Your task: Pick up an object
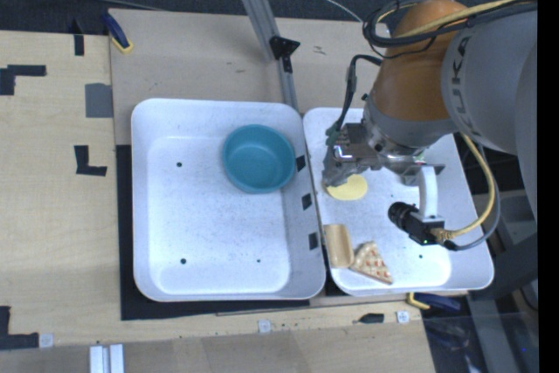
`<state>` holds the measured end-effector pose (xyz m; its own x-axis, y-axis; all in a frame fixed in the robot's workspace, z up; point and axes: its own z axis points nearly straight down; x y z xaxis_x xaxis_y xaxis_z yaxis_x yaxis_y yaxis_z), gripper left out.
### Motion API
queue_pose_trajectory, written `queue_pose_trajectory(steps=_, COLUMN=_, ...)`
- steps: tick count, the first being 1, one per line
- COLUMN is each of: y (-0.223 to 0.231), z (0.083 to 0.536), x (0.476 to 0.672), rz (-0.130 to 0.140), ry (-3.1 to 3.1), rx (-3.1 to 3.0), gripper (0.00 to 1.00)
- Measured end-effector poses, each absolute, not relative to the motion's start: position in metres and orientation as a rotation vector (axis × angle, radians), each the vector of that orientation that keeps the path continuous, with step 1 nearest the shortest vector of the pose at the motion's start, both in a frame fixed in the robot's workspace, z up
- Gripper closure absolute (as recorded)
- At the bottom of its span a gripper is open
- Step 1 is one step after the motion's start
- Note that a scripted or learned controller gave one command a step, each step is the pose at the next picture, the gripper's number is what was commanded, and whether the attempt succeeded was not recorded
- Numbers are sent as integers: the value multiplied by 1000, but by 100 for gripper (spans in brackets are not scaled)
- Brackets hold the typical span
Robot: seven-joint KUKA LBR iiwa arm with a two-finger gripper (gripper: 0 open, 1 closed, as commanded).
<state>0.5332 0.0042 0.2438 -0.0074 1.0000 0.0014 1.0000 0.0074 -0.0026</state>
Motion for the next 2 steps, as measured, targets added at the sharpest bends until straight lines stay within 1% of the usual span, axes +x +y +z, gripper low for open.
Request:
queue_pose_trajectory(steps=1, y=53, z=246, x=528, rz=1, ry=-2228, rx=-2212, gripper=100)
queue_pose_trajectory(steps=2, y=99, z=240, x=537, rz=2, ry=-2227, rx=-2212, gripper=100)
